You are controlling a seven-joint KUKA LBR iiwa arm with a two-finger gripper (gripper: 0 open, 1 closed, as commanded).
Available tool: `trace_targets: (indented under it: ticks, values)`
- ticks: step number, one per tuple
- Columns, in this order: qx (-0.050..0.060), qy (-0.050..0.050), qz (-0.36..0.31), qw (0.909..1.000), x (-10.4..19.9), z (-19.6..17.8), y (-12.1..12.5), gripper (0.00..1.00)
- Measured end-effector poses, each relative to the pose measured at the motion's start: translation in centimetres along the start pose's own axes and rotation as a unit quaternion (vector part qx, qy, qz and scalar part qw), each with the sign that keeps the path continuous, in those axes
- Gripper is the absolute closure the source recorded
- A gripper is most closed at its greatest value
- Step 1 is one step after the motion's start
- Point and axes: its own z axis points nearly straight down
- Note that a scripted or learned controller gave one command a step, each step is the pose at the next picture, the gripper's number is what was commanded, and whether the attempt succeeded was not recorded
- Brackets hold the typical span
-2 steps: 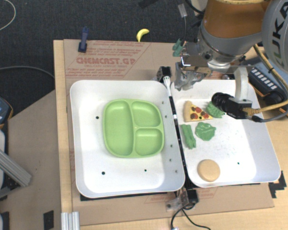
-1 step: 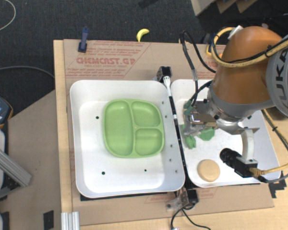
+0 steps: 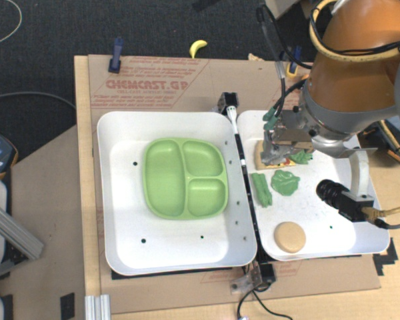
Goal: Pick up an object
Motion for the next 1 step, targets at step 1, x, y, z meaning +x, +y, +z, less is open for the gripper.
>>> trace_targets:
  ticks: [1]
  values:
    - [-0.005, 0.001, -0.001, 1.0, 1.23, -12.94, -1.23, 1.0]
